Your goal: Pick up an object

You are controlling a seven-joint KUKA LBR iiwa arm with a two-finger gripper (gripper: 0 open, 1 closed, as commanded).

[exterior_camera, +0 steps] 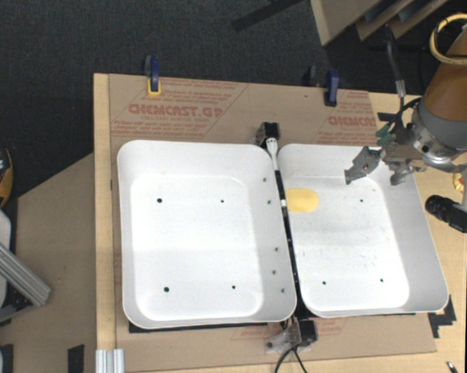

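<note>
Small flat yellow oval object point(302, 200) lies in right shallow white plastic bin point(398, 295), against its left wall; grey two-finger gripper point(379, 165) hangs right of object, fingers spread, nothing between them; likely poised for descent.

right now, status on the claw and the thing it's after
Claw over the right bin's far end, nothing in it. Yellow object lies in the same bin by the left wall, apart from the claw. Nothing between them.
</note>
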